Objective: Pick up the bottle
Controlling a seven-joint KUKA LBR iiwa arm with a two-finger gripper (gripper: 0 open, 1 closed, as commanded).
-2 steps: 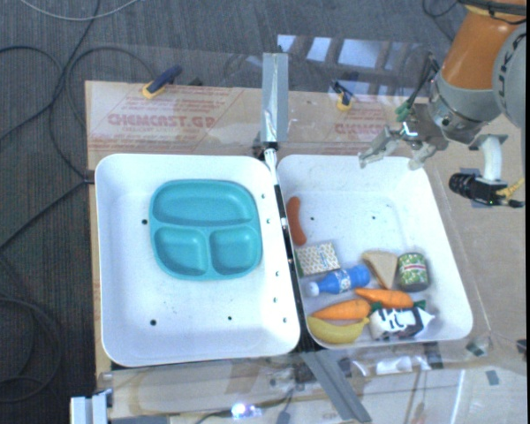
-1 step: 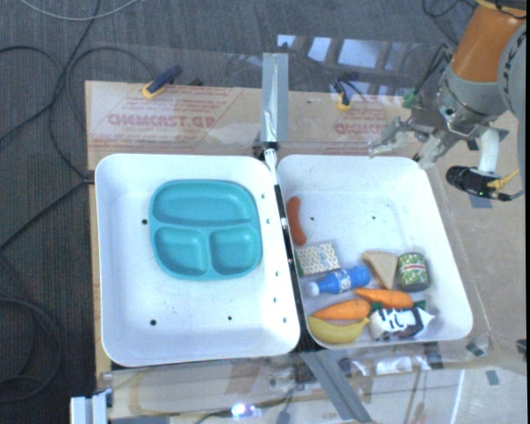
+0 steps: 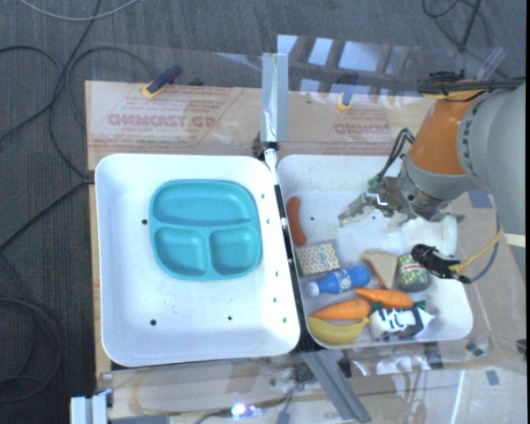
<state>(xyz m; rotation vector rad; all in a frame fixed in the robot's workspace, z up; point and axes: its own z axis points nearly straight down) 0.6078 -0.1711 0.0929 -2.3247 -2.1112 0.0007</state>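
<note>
Desk (image 3: 115,113): brown board top carrying two shallow white bins side by side.

Left bin (image 3: 124,325): holds one teal tray (image 3: 207,229) with three compartments, one long at the far side and two smaller at the near side. The tray lies flat, slightly toward the far half of the bin.

Right bin (image 3: 336,170): touches the left bin along the shared rim. Contents, left to right:
- Sausage (image 3: 295,221), reddish, lying along the left wall.
- Patterned sponge (image 3: 319,258), just beside the sausage's near end.
- Banana (image 3: 337,329), yellow, against the near wall.
- Bottle (image 3: 338,281), blue with a white cap, lying on its side near the bin's middle, between the sponge and the carrot, cap end toward the left. Nothing grips it.
- Carrot (image 3: 341,309), orange, lying just over the banana; a second orange piece (image 3: 389,298) lies beside it.
- Bread wedge (image 3: 384,265), tan, right of the bottle.
- Black-and-white toy (image 3: 396,322) at the near right corner.
- Green can (image 3: 412,272), near the right wall.

Jaws (image 3: 360,205): spread apart, with nothing between them, hovering over the far half of the right bin, well apart from the bottle. Arm (image 3: 477,140) enters from the right, orange band above the wrist.
</note>
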